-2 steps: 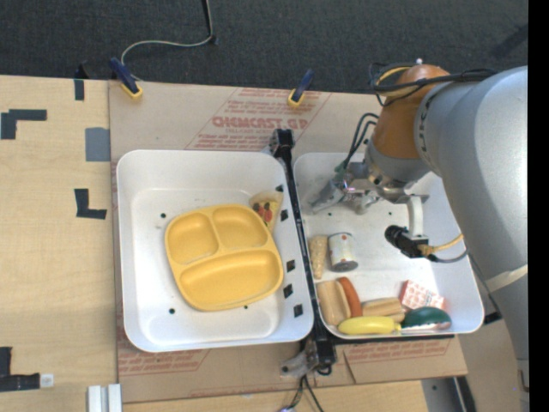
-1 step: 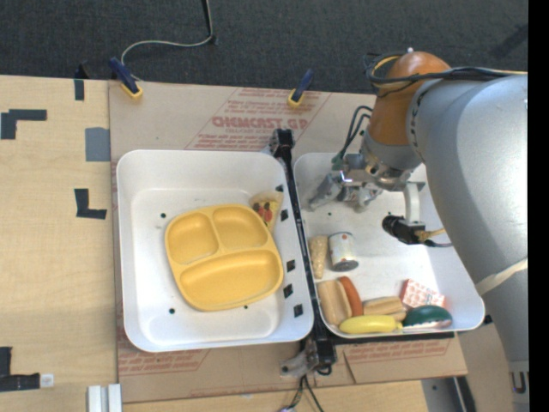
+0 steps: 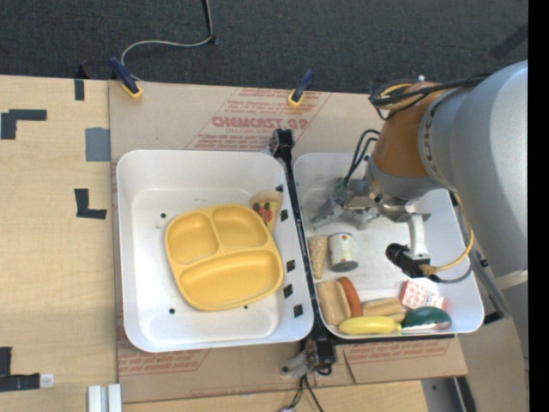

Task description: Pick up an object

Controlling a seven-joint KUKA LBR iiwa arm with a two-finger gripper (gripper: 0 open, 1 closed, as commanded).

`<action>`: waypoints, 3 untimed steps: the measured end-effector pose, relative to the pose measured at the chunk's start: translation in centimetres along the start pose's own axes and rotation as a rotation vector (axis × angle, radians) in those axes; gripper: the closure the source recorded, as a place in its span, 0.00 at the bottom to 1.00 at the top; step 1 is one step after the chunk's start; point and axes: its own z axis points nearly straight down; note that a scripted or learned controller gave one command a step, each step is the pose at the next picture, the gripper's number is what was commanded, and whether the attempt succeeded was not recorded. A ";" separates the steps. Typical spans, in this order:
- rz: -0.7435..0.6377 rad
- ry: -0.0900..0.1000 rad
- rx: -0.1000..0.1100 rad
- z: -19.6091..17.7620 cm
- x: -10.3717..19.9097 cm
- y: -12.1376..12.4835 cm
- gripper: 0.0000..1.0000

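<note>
arm: i see the grey arm [image 3: 480, 136] reaching in from the right, its orange band above the wrist, low over the right bin's upper half.
claw: my gripper [image 3: 330, 210] sits near the right bin's upper left; the metal fingers look spread, with nothing between them, though the glare makes me hedge on that.
right bin: the right bin [image 3: 467, 316] holds the pickable clutter.
nearest object: a small white cylinder with a red label [image 3: 342, 249] lies just below the claw, apart from it.
beside it: a pale ridged piece [image 3: 317, 256] lies against the left wall, just left of the cylinder.
front row: a hot dog in a bun [image 3: 340, 300], a banana [image 3: 370, 324], a tan bun-like piece [image 3: 383, 306], a red-and-white carton [image 3: 421, 295] and a dark green item [image 3: 426, 319] crowd the near edge.
cable: a black cable [image 3: 403, 260] from the arm loops over the bin's right middle.
left bin: the left bin [image 3: 137, 230] holds a yellow divided plate [image 3: 225, 256], with a small pizza slice toy [image 3: 268, 208] touching its upper right corner.
divider: black clips [image 3: 282, 141] mark the seam between the bins.
</note>
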 end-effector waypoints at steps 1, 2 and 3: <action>0.000 -0.001 -0.002 -1.0 0.0 0.0 1.00; 0.000 -0.001 -0.002 -1.0 0.0 0.0 0.00; -0.001 0.002 0.005 0.1 -0.4 3.7 0.00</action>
